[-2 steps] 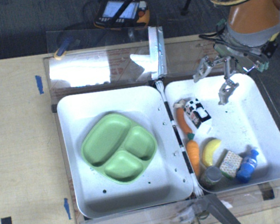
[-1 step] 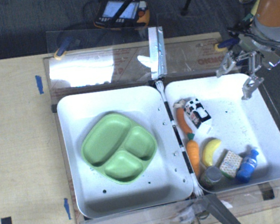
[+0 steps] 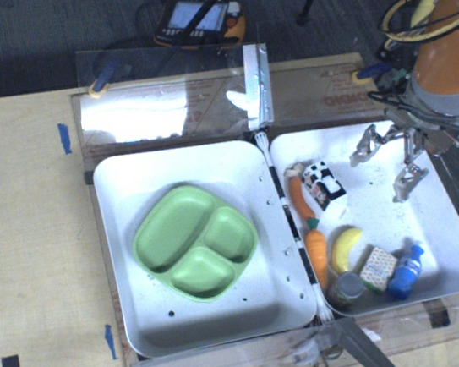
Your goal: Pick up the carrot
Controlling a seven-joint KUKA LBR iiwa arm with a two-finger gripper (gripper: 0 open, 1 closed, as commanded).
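The carrot [image 3: 317,255], a fat orange piece with a small green top, lies along the left wall of the right bin [image 3: 452,213], next to a yellow lemon [image 3: 346,245]. Just above it lies a thinner orange-red stick [image 3: 300,197] with a pale tip. My gripper [image 3: 387,165] hangs over the upper right part of the right bin, well to the right of and above the carrot. Its fingers [image 3: 366,147] are spread open with nothing between them.
A black-and-white toy [image 3: 323,183] sits beside the thin stick. A patterned box [image 3: 378,265], a blue bottle [image 3: 405,272] and a grey can [image 3: 346,287] crowd the bin's front. The left bin [image 3: 120,195] holds a green divided plate [image 3: 195,241].
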